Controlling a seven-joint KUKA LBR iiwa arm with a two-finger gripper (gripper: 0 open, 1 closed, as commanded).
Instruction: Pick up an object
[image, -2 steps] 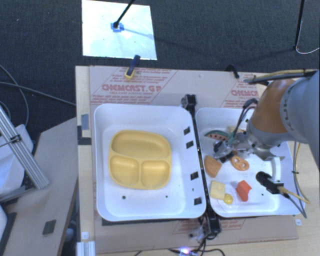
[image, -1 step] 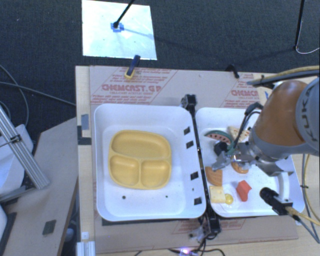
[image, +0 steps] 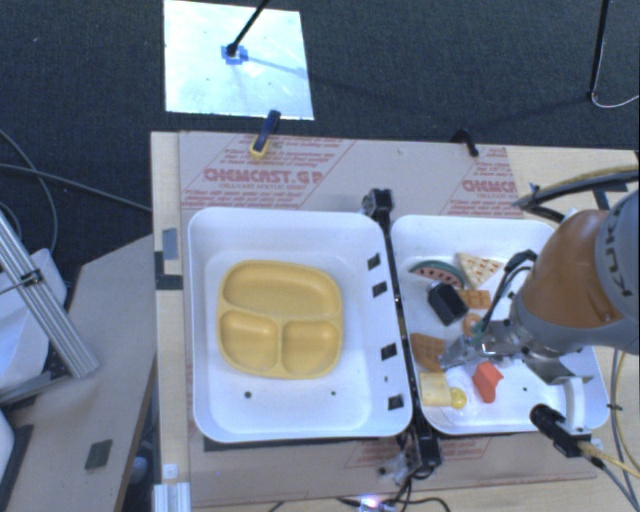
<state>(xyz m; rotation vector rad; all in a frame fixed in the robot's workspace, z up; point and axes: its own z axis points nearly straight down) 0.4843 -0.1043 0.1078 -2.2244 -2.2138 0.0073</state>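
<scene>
The right white bin holds several toy food pieces. A watermelon slice and a pale wedge lie near its far side, with a black piece just below them. A brown cracker, a yellow block and a small yellow ball lie along the left wall. A red-orange piece sits near the front. My gripper hangs low over the bin's middle, between the cracker and the red-orange piece, with the arm's orange band above it.
The left bin carries a yellow three-compartment tray. A black divider strip runs between the bins. Cables arc over the right edge beside the arm. A small yellow-and-blue tool lies on the cardboard behind the bins.
</scene>
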